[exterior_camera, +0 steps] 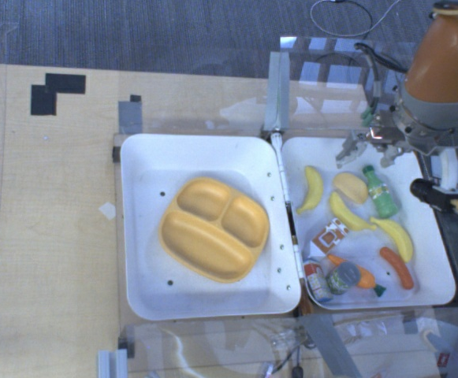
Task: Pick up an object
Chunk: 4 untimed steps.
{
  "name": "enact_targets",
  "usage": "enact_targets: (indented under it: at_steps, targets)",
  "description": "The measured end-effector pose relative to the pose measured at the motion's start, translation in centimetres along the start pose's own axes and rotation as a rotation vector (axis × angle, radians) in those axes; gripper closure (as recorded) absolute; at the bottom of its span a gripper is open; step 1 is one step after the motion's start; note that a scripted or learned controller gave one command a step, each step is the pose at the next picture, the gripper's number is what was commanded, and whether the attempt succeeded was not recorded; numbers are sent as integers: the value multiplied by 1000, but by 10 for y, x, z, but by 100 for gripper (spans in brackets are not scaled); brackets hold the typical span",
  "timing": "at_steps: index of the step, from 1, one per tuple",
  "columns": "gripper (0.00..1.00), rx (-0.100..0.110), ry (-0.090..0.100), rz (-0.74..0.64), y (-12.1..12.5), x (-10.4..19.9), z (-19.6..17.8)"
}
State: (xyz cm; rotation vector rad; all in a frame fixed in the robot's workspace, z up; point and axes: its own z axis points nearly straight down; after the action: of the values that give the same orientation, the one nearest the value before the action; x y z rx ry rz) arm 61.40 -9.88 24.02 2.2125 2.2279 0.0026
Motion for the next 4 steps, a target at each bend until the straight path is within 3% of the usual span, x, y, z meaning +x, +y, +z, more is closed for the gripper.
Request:
enact_targets:
  at_steps: [1, 2, 3, 4]
  targets:
    - [0, -6, -2, -261, 10, -33, 144]
    - [0, -5, 0, -147, 15, 40, 54]
    - [0, -2, 0, -328, 5, 90, 46]
    - [0, -1, 0, -332, -18, 31, 56]
